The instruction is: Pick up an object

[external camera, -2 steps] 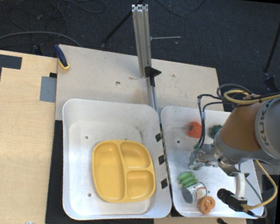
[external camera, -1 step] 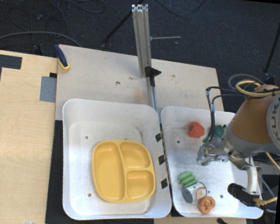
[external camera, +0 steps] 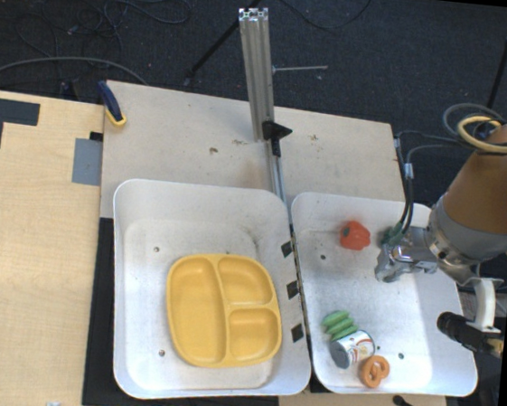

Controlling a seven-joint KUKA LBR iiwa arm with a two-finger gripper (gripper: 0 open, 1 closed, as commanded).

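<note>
Camera view, looking down at a slant on a pale tabletop (external camera: 332, 152) that carries two shallow white bins side by side. The left bin (external camera: 141, 230) holds a yellow divided plate (external camera: 223, 311) with three compartments, lying flat near the bin's middle. The right bin (external camera: 418, 353) holds four small things. A red tomato-like toy (external camera: 354, 235) sits near the bin's far edge. Near the front edge, a green pod-shaped piece (external camera: 339, 324), a small tin can on its side (external camera: 350, 349) and an orange ring-shaped piece (external camera: 373, 371) lie close together, the can touching or almost touching both neighbours.

The grey arm with its orange band (external camera: 484, 192) reaches in from the right. Its claw (external camera: 394, 262) hangs over the far right part of the right bin, just beside the red toy and well apart from the front cluster. Whether the claw is apart or together cannot be told at this angle; nothing is seen between its tips, so no object looks picked up yet.

Judged risks: the red toy is rounded and may roll or squirt sideways if the claw comes down off-centre, leaving it grasping air. It also lies close to the bin wall, which could block one side of the claw. In the front cluster, the crowding could make the claw nudge a neighbour or catch two things at once, and the can may roll away
</note>
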